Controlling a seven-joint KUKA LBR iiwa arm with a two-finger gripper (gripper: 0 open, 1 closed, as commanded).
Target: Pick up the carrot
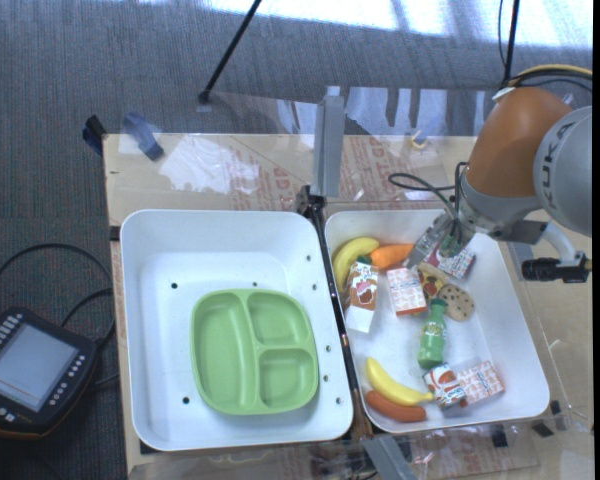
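An orange carrot (390, 256) lies at the back of the right bin (515, 318), against the upper end of a yellow banana (352, 255). My gripper (432, 245) hangs low over the back of that bin, just right of the carrot's end. It is close to a small red and white carton (457, 261). The grey wrist and the orange band above it hide part of the gripper from the camera.
The right bin also holds a juice carton (362, 293), a red box (406, 291), a cookie (457, 303), a green bottle (433, 335), a second banana (392, 385), an orange-red sausage-like piece (395, 408) and another carton (467, 382). A green divided plate (253, 351) lies in the left bin (155, 268).
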